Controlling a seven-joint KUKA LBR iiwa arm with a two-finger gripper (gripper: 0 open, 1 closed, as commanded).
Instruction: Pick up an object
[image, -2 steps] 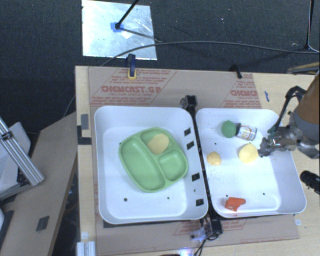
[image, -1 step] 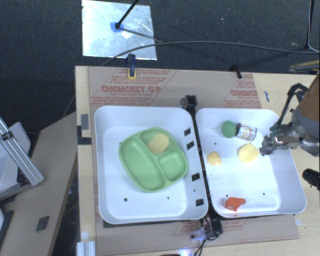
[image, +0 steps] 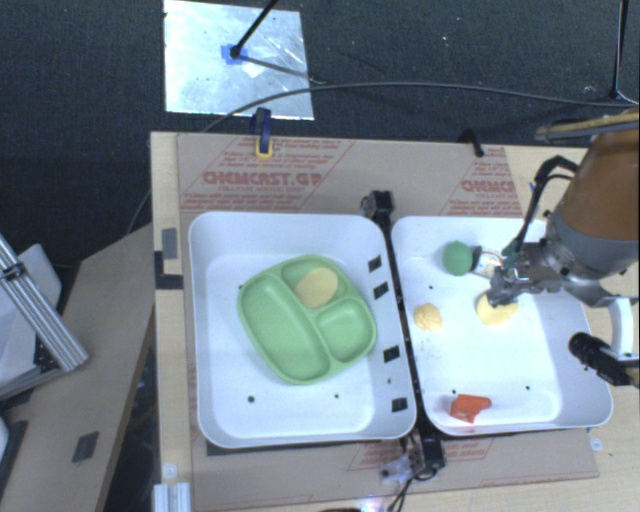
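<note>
claw (image: 497, 296): low in right bin (image: 560, 400), finger state cannot be told | pale yellow lump (image: 497, 311): soft, rounded, directly under claw tip | neighbours: green ball (image: 457, 257), yellow piece (image: 428, 317), orange piece (image: 469, 405) | left bin (image: 215, 400): green divided plate (image: 300, 325)

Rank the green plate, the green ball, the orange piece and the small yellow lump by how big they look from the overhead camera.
1. green plate, by far the largest.
2. green ball and orange piece look about alike, so I won't rank them.
3. small yellow lump, slightly smaller.
</note>
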